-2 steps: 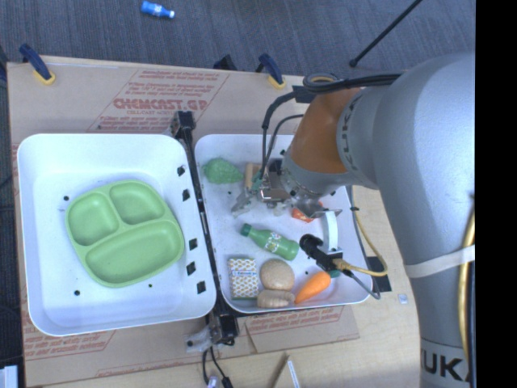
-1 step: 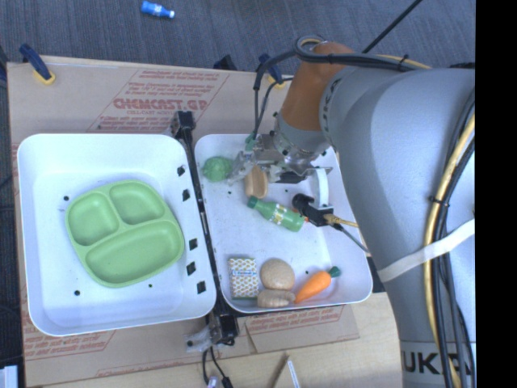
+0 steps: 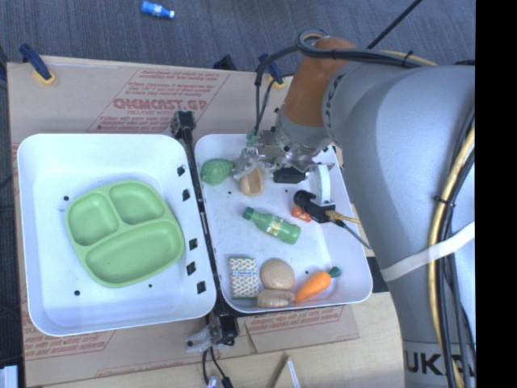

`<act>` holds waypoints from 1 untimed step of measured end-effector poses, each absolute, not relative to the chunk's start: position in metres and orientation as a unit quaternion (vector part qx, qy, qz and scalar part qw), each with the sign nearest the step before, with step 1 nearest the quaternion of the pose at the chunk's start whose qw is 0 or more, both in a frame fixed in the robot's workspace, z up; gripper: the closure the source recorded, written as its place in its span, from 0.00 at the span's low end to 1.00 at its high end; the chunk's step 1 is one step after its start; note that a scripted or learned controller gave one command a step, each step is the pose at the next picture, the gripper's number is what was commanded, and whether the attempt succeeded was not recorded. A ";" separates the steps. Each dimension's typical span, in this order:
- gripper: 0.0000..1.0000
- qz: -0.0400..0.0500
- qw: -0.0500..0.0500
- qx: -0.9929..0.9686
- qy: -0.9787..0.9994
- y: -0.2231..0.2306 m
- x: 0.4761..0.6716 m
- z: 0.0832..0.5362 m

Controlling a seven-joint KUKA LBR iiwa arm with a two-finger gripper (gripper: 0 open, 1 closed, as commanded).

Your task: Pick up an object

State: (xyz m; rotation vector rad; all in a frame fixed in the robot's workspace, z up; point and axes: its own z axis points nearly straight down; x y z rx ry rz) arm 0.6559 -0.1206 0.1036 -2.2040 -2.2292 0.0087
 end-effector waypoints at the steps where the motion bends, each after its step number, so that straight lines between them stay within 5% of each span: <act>1: 1.00 0.000 0.000 -0.705 -0.710 -0.077 0.590 0.247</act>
